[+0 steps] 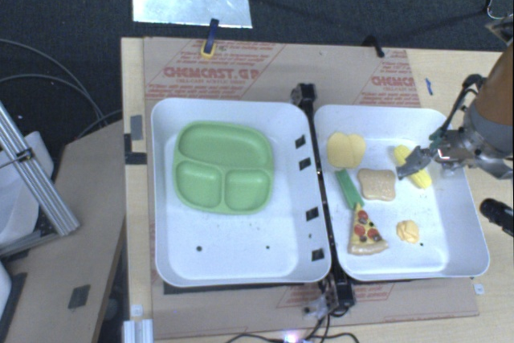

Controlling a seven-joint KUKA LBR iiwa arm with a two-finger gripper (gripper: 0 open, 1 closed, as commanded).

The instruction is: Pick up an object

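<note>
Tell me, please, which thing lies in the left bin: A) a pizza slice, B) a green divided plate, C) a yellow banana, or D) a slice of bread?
B: the green divided plate sits alone on the floor of the left bin, while the pizza slice and the slice of bread lie in the right bin.

Two white bins (233, 273), one green tray (223, 166), and six toy foods (367, 234).
</note>
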